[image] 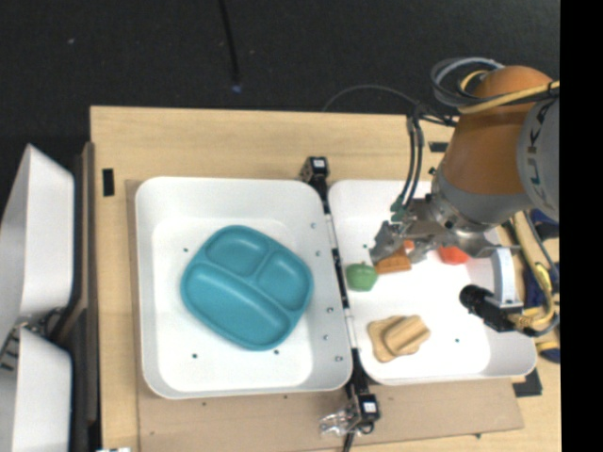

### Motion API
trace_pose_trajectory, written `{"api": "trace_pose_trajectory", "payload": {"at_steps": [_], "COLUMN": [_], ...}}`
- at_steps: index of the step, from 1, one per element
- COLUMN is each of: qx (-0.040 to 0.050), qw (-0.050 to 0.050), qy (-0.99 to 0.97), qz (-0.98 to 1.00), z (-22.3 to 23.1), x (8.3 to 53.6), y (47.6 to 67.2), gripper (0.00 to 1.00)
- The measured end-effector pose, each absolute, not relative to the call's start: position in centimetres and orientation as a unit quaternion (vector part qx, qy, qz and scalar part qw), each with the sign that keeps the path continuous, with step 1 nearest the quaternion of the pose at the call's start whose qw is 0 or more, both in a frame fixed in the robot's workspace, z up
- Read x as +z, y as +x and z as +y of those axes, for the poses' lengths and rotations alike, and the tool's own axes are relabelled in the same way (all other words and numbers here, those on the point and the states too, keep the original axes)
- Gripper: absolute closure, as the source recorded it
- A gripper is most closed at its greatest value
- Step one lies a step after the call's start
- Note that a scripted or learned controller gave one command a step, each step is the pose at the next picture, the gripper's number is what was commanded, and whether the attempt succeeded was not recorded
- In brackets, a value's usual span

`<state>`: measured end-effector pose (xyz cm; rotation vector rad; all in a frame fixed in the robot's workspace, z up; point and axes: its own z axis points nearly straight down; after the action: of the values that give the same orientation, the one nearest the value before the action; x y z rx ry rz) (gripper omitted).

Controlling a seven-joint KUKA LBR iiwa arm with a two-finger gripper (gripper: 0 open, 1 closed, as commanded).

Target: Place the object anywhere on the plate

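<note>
A teal divided plate (247,285) lies in the left bin (151,365). In the right bin (452,361) my gripper (389,243) hangs low near the left wall. A small orange piece (395,264) sits right under its tip, and whether the gripper touches it I cannot tell. A green round object (360,276) lies just left of the orange piece. Part of a red-orange object (453,254) shows to the right, under the wrist. A tan bread-like piece (397,336) lies toward the front of the right bin.
The divider between the two bins (335,271) runs just left of the green object. The bulky grey and orange arm (490,158) covers the back right of the right bin. A white box (42,234) stands off the bench's left side.
</note>
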<state>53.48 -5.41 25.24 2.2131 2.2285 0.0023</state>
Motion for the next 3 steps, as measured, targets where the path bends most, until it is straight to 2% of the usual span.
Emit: {"api": "trace_pose_trajectory", "payload": {"at_steps": [1,2,3], "qx": [0.0013,-0.0008,0.0014], "qw": [0.0,0.0,0.0], "qy": [0.704,0.705,0.704], "qz": [0.71,0.709,0.71], "z": [0.3,5.3,10.9], "x": [25.8,23.9,24.9], "y": [54.3,55.2,57.0], "gripper": [1.0,1.0,1.0]}}
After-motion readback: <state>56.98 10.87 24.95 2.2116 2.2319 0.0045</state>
